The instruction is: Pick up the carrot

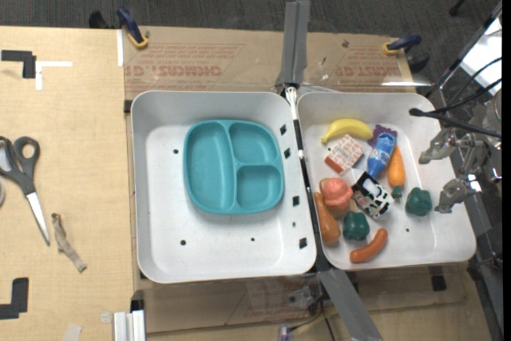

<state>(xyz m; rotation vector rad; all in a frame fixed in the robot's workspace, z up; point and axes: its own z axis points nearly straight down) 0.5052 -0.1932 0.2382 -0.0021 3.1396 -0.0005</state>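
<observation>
Two shallow white bins sit side by side on the desk, their inner rims touching along the middle. We find the left bin (152, 251) occupied by a teal divided plate (235, 167) lying flat near its centre, with bare floor on every side of it.

We find the right bin (447, 247) crowded on its left and middle. The carrot (395, 164) lies in the upper middle of this bin, roughly upright in the view, touching the right side of a blue bottle (380, 155). A green toy (417, 203) sits just below and to the right of it. A banana (348, 128) lies above and to the left, near the far rim, beside a small carton (344, 153). Lower down we note a black-and-white toy (372, 196), a pink toy (335, 192) and a sausage (368, 246) near the front rim.

Bare bin floor lies to the right of the carrot, between it and the right rim, and also above it toward the far rim.

The jaws stand over the right rim of this bin, well to the right of the carrot and apart from it. They appear spread wide, with nothing between them.

A pair of scissors (25, 176) lies on the desk well left of both bins.
</observation>
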